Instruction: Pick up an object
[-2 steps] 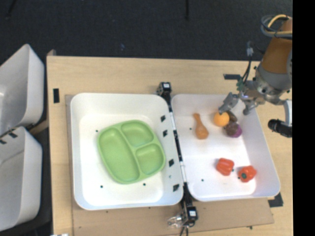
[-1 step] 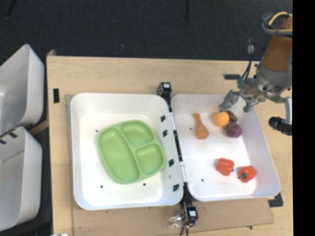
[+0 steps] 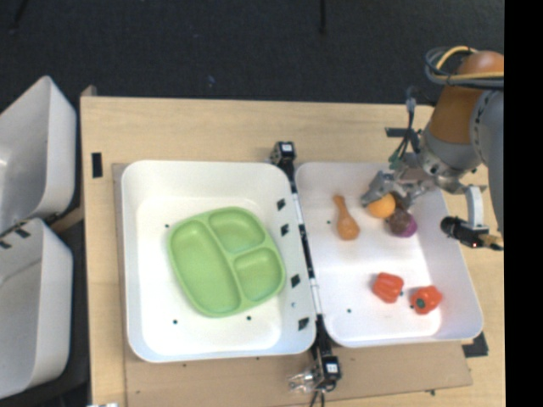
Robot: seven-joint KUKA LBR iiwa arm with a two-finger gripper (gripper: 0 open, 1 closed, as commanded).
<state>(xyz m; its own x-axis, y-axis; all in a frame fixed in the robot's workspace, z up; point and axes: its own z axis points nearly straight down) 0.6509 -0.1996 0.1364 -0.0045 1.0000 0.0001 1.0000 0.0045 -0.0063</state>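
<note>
Fingers of the hand (image 3: 388,198) close around an orange object (image 3: 381,207) in the right bin (image 3: 450,312), toward its 12 o'clock edge, a purple object (image 3: 402,224) just beside.

No text, label, brand, number or sign can be read anywhere on the bench (image 3: 212,125), on the two white bins (image 3: 136,227) or on the green divided plate (image 3: 225,261). The small black tags on the divider between the bins (image 3: 299,227) may carry markings, but they are too small and blurred to tell.
</note>
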